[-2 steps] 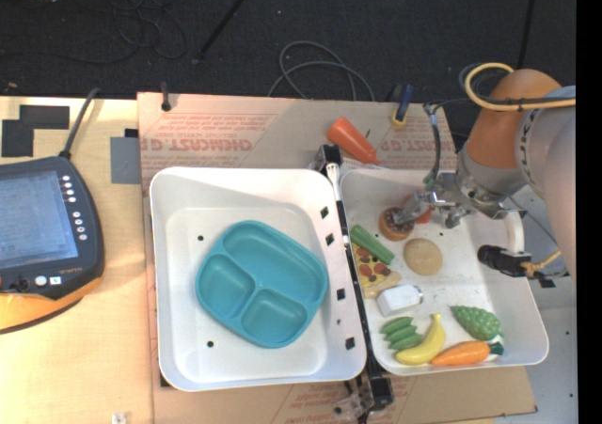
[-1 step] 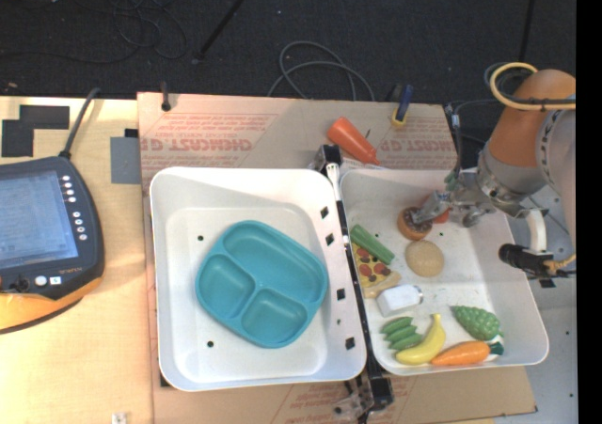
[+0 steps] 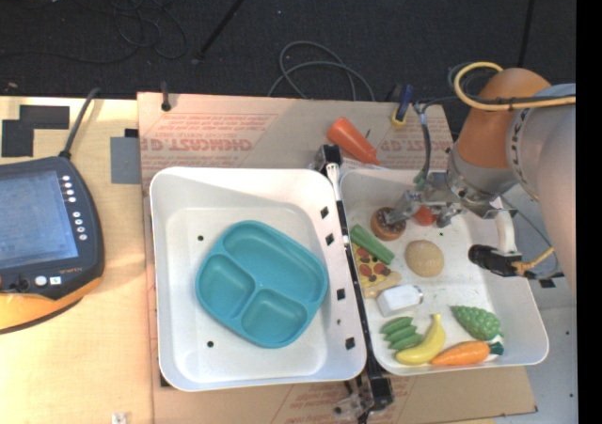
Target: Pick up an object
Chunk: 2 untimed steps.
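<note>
Apparently the gripper [image 3: 420,209] hangs in the right bin [image 3: 527,305]; whether it's clamped is unclear.

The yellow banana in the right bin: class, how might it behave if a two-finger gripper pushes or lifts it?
The banana looks like smooth, glossy plastic, so probably light, stiff and somewhat slippery. Its curve suggests it may pivot when pushed. The green pea pod and carrot crowding it would probably shift too.

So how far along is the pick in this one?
Early stage. Done: the arm has reached into the right bin. In hand: the gripper sits low by the small brown round piece, but nothing shows between its fingers. Left: grasping and lifting; the banana, carrot and the rest lie in the bin.
</note>
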### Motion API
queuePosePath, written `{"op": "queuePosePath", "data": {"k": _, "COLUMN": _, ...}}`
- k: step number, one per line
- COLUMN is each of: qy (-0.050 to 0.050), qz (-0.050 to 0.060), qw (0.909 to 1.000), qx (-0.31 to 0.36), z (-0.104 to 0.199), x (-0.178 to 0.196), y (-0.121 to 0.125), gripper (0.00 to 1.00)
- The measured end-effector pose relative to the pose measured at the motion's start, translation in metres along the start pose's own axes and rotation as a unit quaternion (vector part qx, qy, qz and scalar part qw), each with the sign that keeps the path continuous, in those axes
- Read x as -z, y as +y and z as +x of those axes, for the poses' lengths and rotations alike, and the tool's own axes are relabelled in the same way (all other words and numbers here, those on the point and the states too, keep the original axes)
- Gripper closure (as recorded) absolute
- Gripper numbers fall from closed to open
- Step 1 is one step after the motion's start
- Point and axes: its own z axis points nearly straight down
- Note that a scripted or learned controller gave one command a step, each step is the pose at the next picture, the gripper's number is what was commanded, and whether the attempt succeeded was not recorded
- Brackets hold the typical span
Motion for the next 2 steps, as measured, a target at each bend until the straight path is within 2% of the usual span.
{"op": "queuePosePath", "data": {"k": 1, "qy": 0.0, "qz": 0.001, "qw": 1.0, "qx": -0.004, "z": -0.056, "x": 0.0, "y": -0.076, "gripper": 0.0}}
{"op": "queuePosePath", "data": {"k": 2, "qy": 0.0, "qz": -0.001, "qw": 1.0, "qx": 0.002, "z": -0.003, "x": -0.001, "y": 0.003, "gripper": 0.0}}
